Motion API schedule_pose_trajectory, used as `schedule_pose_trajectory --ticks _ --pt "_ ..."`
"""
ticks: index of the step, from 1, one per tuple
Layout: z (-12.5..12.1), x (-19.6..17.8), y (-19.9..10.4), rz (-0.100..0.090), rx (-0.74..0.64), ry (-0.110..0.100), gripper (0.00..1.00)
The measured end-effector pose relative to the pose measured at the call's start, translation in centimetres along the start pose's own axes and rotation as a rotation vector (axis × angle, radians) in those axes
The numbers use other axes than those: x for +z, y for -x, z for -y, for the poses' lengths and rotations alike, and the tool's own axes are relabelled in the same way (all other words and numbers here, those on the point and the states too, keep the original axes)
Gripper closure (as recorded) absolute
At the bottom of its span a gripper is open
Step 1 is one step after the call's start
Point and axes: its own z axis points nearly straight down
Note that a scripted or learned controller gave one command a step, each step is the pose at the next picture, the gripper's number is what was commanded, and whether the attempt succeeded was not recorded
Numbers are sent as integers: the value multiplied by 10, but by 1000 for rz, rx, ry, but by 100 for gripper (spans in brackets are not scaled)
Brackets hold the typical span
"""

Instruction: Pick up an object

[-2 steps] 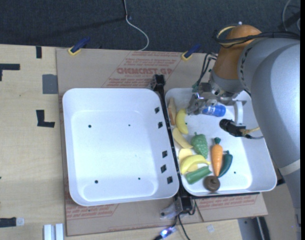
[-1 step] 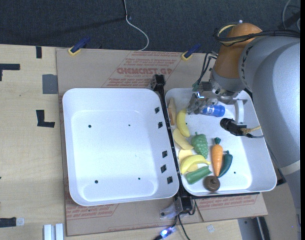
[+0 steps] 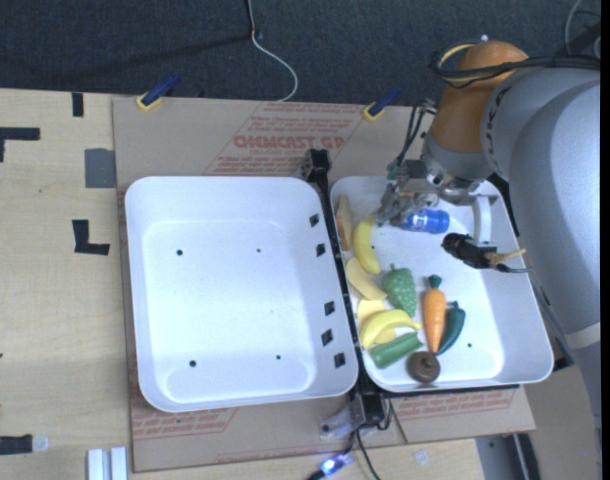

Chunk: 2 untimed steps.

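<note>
The gripper (image 3: 397,208) was down in the back part of the right bin (image 3: 490,353), near the far wall. Honestly couldn't tell if it was apart or together, the wrist hardware blocked that bit. A small blue object (image 3: 432,220) lay just beside it, on the side toward the arm (image 3: 550,168). I couldn't tell if the two were touching, and I couldn't see it clamped in anything.

Everything pickable was in that same right bin, mostly bunched along its left wall:

- A yellow banana (image 3: 363,240) sat just in front of the gripper.
- A second banana (image 3: 364,280) was right below that one, with a third banana (image 3: 385,323) further toward the front.
- A green leafy-looking piece (image 3: 400,290) was tucked against the second banana.
- An orange carrot (image 3: 434,316) lay pointing roughly front to back, with a dark teal piece (image 3: 453,323) snug against its right side.
- A green stubby piece (image 3: 395,349) sat under the third banana.
- A brown round thing (image 3: 423,367) was at the front edge, just past the carrot's tip.

The left bin (image 3: 225,298) sat right alongside, the two walls touching in the middle. Both bins rested on a cardboard sheet (image 3: 265,143), which lay on the wooden surface (image 3: 45,268).
</note>
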Motion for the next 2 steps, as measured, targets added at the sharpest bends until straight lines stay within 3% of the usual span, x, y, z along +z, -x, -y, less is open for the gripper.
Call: schedule_pose_trajectory --ticks 1,2 --pt "2 32 8 -3 3 -7 100" --pt "1 20 7 -1 1 -3 100"
